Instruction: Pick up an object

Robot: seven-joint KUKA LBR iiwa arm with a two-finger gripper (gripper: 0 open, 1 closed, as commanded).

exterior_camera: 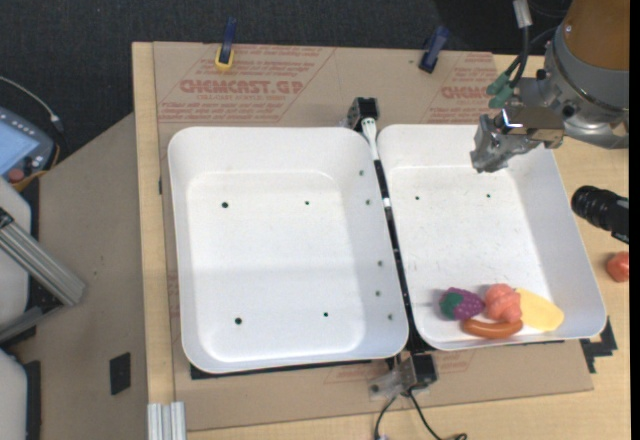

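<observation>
My gripper (pixel 487 160) hangs over the far part of the right bin (pixel 500 228), above its back wall, with nothing visible between its fingers. Near the front edge of that bin lies a small cluster: a purple bunch of grapes (pixel 461 303), a pink-orange lumpy piece (pixel 503 301), a yellow flat piece (pixel 541 311) and an orange sausage-like piece (pixel 490 328). The gripper is well behind this cluster, apart from it.
The left bin (pixel 200 228) stands beside the right one, with a black divider strip (pixel 385 218) between them. A small orange thing (pixel 618 268) lies on the bench to the right of the bins. Blue clamps (pixel 432 50) hold the cardboard at the back.
</observation>
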